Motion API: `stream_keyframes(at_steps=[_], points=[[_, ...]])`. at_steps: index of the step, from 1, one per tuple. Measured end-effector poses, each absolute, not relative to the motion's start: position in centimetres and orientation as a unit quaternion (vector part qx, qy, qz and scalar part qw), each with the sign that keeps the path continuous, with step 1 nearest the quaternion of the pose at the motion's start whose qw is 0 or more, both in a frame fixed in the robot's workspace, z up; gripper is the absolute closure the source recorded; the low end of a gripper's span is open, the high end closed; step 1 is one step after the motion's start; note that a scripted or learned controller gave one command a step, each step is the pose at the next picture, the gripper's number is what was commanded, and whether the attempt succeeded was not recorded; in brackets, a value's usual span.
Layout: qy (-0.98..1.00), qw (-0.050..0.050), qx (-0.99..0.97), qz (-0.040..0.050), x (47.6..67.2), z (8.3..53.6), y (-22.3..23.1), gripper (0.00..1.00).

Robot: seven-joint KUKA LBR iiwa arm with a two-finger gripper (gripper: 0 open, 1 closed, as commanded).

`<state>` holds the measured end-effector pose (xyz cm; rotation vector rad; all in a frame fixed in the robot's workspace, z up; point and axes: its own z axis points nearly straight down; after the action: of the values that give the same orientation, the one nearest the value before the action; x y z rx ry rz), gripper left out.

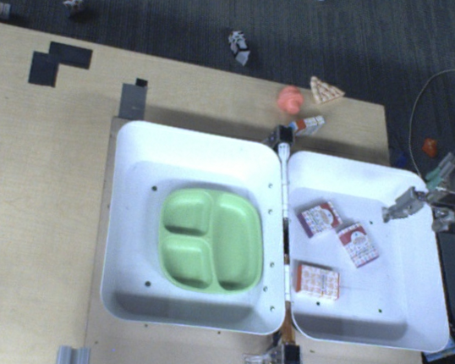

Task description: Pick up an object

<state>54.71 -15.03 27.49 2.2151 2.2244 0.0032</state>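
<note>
— Where was your claw (pixel 401 207)?
— It hung over the right bin's (pixel 409 330) far right corner. You couldn't tell how far apart its fingers stood.
— And the objects?
— Three small red-and-white packets (pixel 319 219) (pixel 359 244) (pixel 317 281) lay left of it and nearer you, none touching it.

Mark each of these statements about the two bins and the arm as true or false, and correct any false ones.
1. The green tray lies in the left bin. True.
2. Three small red-and-white packets lie in the right bin. True: one, a second and a third.
3. The green tray has a single undivided well. False: ridges split it into three compartments.
4. The gripper holds one of the packets. False: it is over the right bin's upper right part, apart from all three, with nothing between its fingers.
5. A pink ball lies inside the left bin. False: it rests on the bench beyond the bins.
</note>
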Motion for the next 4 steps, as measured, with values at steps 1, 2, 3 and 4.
stream_keyframes(at_steps=[1, 2, 3, 4], points=[[0.708, 0.0, 0.706, 0.0001, 53.7, 9.7, -15.6, 0.0], [0.708, 0.003, 0.706, 0.0022, 53.9, 10.9, -15.5, 1.0], [0.708, 0.002, 0.706, 0.0022, 53.9, 10.9, -15.5, 0.0], [0.707, 0.006, 0.707, 0.0029, 49.0, 8.7, -12.2, 0.0]])
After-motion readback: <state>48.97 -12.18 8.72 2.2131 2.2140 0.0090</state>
